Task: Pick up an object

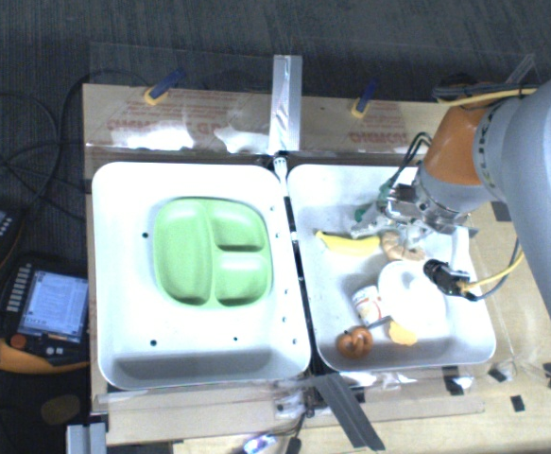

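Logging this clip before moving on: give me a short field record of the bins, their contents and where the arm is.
left bin: holds a green tray with compartments
right bin: banana, small can, brown fruit, white cup, yellow piece
arm: reaches in from the right, over the right bin's upper part
gripper: low, just right of the banana's tip
grasp: nothing seen held

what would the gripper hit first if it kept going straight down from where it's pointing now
Probably the tan, knobbly object lying just under the gripper, beside the banana, in the right bin. Depth is hard to judge from this slanted view.
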`<state>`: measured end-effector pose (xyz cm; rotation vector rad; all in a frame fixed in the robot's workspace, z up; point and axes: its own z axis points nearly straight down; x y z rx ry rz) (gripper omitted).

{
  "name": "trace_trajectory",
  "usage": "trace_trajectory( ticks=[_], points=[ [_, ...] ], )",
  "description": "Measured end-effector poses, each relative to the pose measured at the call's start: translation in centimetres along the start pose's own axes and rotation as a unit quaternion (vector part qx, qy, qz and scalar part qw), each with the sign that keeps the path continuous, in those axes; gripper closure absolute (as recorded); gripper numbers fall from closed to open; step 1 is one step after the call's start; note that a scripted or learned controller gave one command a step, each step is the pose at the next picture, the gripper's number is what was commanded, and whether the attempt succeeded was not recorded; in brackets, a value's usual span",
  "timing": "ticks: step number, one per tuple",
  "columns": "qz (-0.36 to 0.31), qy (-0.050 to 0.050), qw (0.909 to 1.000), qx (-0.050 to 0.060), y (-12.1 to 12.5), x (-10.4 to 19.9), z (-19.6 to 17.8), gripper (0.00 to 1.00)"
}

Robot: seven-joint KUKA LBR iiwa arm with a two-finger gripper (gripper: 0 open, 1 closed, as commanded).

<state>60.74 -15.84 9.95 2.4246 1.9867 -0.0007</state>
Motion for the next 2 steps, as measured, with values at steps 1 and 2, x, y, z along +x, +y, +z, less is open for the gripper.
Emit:
trace_trajectory(
  ticks=[1,2],
  points=[
    [0.164,0.001,0.9865,0.0,3.6,1.9,1.1,0.0],
    [0.124,-0.005,0.9922,0.005,5.1,4.3,1.1,0.0]
  ],
)
